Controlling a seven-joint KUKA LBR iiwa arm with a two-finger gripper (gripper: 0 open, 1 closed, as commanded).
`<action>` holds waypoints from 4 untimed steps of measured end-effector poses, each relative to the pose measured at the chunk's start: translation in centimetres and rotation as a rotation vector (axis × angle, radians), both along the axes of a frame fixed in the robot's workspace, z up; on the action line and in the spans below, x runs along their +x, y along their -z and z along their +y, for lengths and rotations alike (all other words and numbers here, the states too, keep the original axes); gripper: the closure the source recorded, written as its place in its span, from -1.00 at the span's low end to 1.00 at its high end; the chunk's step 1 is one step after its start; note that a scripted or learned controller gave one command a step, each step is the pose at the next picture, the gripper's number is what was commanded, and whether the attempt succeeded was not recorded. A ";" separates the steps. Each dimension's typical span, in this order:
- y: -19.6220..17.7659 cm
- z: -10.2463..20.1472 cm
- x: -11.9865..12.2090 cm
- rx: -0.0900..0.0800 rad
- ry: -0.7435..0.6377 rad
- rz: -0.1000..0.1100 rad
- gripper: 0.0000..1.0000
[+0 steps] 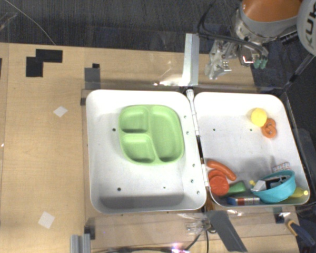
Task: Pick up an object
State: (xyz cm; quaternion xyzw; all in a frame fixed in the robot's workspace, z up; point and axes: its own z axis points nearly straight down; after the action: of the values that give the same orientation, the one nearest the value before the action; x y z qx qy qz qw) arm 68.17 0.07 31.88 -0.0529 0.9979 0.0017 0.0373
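My gripper (219,66) hangs high over the bench, just beyond the back edge of the right bin (237,107). Its two fingers point down with a small gap and nothing between them. In that bin, a yellow ball (258,117) lies at the back right beside an orange ring-shaped piece (269,129). Along the front edge lie a red sausage (221,168), a red round piece (218,184), a small green item (237,187), a marker (243,200) and a tipped blue bowl (277,189).
The left bin (102,141) holds a green divided plate (150,133). A metal post (189,59) stands at the back between the bins, just left of the gripper. Black markers (42,61) sit on the wooden bench at far left.
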 end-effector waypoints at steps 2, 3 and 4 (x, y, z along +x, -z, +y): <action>6.7 3.7 -1.1 -0.007 -0.051 0.061 1.00; 5.3 3.9 -0.9 -0.005 -0.054 0.048 1.00; 3.9 4.0 -0.6 -0.004 -0.056 0.035 1.00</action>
State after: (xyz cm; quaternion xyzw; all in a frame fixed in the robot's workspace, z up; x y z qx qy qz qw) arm 67.53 4.07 28.03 -0.0811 0.9965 0.0015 0.0196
